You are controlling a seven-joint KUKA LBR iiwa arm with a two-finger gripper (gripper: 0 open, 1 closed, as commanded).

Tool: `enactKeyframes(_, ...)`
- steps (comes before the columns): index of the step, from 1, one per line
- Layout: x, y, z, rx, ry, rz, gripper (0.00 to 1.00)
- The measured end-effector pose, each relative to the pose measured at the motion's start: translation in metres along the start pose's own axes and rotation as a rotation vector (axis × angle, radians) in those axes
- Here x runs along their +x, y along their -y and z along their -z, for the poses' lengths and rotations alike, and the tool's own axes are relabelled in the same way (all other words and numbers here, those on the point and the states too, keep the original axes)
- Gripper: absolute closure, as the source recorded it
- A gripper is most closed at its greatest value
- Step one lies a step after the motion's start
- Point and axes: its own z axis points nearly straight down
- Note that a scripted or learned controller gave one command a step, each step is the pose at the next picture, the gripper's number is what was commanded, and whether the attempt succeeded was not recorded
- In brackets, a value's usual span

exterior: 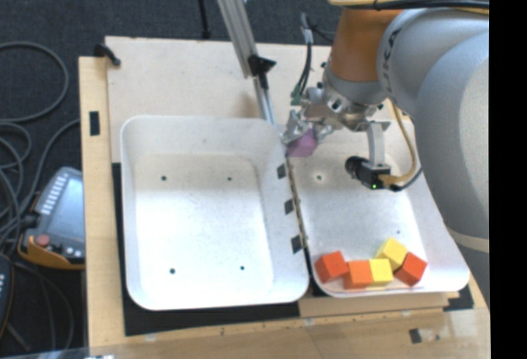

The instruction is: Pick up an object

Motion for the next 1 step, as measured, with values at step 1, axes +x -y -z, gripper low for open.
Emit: enactKeyframes(1,0.0410,0.0316,-0.0054,0.010,0.001,-0.002,1.00)
